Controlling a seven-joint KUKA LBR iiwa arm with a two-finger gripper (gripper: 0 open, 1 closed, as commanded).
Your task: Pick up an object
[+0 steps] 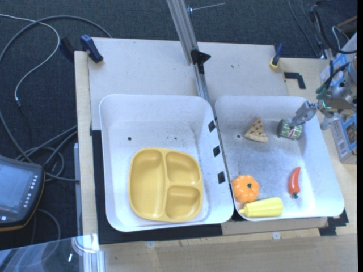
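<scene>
The right bin (317,152) holds a pizza slice (256,131), a small green and red can (290,130) lying on its side, a red chili pepper (294,181), an orange pumpkin (245,188) and a yellow corn cob (263,207). My gripper (313,118) hangs at the bin's far right corner, just above and to the right of the can. Its two grey fingers stand apart, open, with nothing between them. The left finger (300,114) points down toward the can's top.
The left bin (113,123) holds a yellow divided plate (166,183). A metal pole (184,21) rises from the back, between the bins. Blue and yellow clamps sit on the bench's far corners. Cables lie on the floor at left.
</scene>
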